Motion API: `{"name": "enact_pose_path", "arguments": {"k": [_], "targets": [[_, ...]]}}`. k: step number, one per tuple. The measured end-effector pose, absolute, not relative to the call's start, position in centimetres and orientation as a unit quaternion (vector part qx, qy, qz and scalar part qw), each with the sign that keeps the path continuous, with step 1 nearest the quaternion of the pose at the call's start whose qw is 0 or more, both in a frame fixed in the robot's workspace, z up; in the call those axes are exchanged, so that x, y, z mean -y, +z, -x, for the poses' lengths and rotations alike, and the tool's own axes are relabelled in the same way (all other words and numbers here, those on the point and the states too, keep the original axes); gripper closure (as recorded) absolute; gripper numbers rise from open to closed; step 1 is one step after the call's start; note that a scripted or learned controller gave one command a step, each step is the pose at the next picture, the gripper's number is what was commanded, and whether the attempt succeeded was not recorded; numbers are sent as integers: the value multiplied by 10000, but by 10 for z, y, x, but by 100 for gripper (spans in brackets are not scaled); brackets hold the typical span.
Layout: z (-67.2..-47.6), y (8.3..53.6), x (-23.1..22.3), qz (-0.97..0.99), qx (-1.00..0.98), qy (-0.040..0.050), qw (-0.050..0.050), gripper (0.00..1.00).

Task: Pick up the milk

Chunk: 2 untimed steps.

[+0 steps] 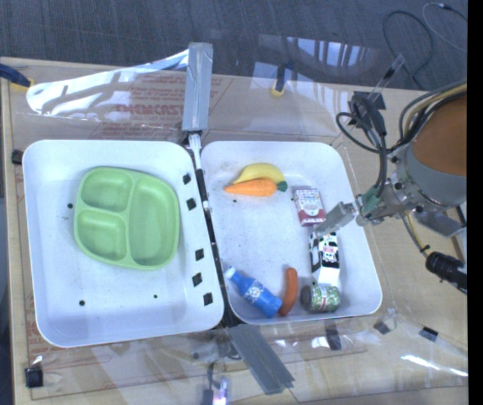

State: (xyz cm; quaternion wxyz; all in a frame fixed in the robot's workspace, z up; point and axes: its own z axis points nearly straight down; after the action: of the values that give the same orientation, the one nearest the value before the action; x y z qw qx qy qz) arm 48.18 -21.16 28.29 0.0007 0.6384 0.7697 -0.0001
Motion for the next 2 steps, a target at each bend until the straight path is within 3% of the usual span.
{"name": "enact_pose_path", "arguments": {"k": [1, 2], "targets": [[-483, 293, 211, -6363, -7714, -2, 4, 100], [-483, 293, 211, -6362, -7715, -3, 4, 0]]}}
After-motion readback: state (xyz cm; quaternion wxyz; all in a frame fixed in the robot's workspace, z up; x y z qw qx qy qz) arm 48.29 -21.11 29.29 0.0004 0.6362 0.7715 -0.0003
